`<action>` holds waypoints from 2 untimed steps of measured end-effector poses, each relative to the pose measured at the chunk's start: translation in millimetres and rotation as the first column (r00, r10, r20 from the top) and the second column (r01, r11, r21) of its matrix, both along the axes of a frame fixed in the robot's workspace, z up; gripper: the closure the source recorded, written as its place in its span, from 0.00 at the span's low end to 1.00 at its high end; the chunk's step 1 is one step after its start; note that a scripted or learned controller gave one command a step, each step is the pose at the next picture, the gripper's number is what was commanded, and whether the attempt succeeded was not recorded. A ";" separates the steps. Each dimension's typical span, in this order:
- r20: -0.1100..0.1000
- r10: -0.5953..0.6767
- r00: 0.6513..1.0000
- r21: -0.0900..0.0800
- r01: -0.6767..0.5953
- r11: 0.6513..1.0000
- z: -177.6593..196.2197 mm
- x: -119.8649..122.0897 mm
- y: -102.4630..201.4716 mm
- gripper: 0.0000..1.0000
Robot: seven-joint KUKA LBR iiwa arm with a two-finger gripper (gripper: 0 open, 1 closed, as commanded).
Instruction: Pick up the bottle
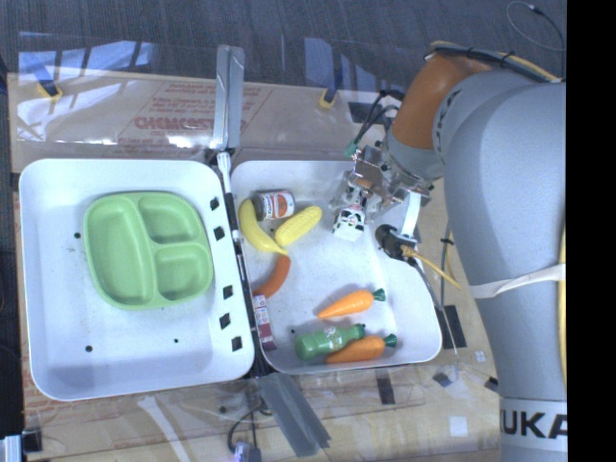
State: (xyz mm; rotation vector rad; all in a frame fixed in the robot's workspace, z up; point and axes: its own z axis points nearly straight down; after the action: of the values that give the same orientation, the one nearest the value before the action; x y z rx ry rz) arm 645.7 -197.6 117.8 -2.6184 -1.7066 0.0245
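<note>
The bottle (327, 342) is green with a pale label and lies on its side near the front edge of the right bin (318, 176). An orange carrot (363, 349) lies against its near side. My gripper (364, 192) hangs over the far right part of that bin, well away from the bottle. A small black-and-white object (348, 221) sits just below the gripper.
A second carrot (346, 303) lies just behind the bottle. Two bananas (256, 227) (298, 224), a red can (277, 205) and an orange-red sausage shape (274, 275) lie on the bin's left side. A green divided plate (149, 248) rests in the left bin (48, 287).
</note>
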 end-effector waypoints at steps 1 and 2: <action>0.027 -0.164 0.986 -0.004 0.164 0.986 165.1 5.4 9.8 1.00; 0.027 -0.154 0.988 -0.004 0.154 0.988 292.6 11.2 15.7 1.00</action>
State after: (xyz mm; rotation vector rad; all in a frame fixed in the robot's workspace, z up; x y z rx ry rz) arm 656.9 -181.9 410.5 -2.7587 -1.5086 -0.0075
